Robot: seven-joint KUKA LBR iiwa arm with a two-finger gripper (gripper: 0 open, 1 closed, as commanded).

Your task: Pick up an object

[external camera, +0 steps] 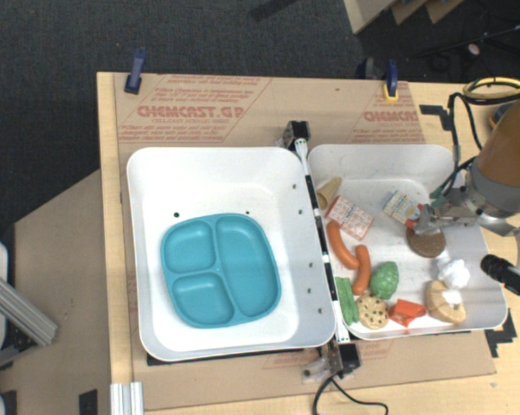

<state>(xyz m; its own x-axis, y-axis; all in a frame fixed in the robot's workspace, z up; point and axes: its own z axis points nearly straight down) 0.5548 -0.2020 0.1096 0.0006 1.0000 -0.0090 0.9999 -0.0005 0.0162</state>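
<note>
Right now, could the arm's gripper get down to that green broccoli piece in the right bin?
Probably yes. The broccoli lies uncovered, open from above, and the gripper is nearby over the brown disc; the orange sausage beside it crowds one side.

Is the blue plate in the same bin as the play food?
No, the blue plate lies alone in the left bin; the play food is in the right bin.

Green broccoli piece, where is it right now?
The green broccoli piece lies in the right bin, near its front, just right of the orange sausage and above the cookie.
</note>
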